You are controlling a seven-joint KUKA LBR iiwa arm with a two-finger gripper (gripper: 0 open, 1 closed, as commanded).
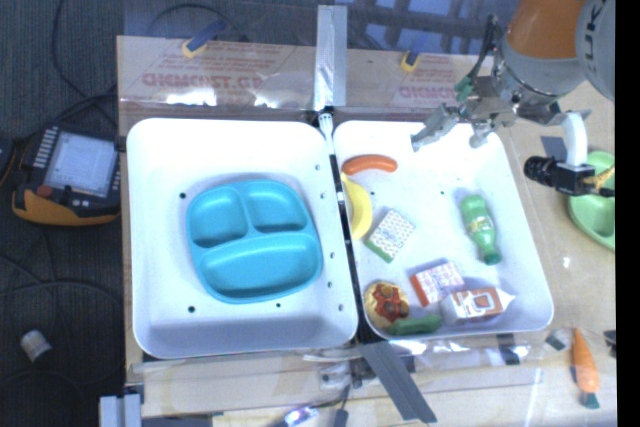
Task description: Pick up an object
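We are in the approach step: our gripper, fingers spread and holding nothing, hangs over the far edge of the right bin, and next it must descend onto one object, perhaps the green bottle nearer the bin's middle.

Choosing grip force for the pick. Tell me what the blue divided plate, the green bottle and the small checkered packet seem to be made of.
The blue divided plate looks like moulded plastic: uniform colour, rounded compartments, soft sheen. The green bottle seems to be glossy toy plastic, with a bright highlight on its side. The small checkered packet looks like printed cardboard or foam with a matte face; the view leaves that open.
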